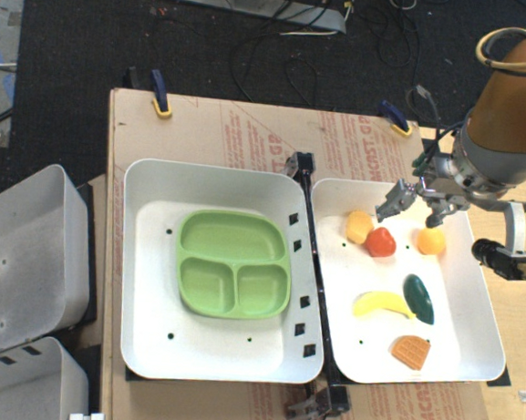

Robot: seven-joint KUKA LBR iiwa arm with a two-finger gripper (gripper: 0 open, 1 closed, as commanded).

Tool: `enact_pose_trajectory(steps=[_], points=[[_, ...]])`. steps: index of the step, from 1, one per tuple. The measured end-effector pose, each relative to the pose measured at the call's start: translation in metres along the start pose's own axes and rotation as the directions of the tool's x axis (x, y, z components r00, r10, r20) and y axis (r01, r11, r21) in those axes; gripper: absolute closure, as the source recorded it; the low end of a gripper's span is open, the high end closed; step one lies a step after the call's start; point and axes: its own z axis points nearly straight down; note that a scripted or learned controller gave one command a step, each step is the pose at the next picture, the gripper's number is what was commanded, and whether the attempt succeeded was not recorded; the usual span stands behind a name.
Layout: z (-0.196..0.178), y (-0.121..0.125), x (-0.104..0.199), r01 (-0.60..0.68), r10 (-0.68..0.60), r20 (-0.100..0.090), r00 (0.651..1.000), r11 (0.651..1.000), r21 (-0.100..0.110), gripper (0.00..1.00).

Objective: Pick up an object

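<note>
Bins side by side mid-frame: green divided tray (234,275) left, toys right. Gripper (421,203) hovers upper right, fingers spread, nothing between them. Red tomato toy (381,242) sits just below-left of it, orange piece (431,240) just below-right — either's close!

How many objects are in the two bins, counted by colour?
Green: 2, the divided tray in the left bin and a dark green piece
Orange: 3
Red: 1
Yellow: 1, the banana
Total: 7
</note>
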Motion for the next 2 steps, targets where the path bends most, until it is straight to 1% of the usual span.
enact_pose_trajectory(steps=[1,2], points=[[-0.008,0.002,0.0,0.002,-0.002,0.002,1.0,1.0,-0.013,0.0],[0.052,0.01,0.005,0.003,-0.003,0.001,1.0,1.0,-0.008,0.0]])
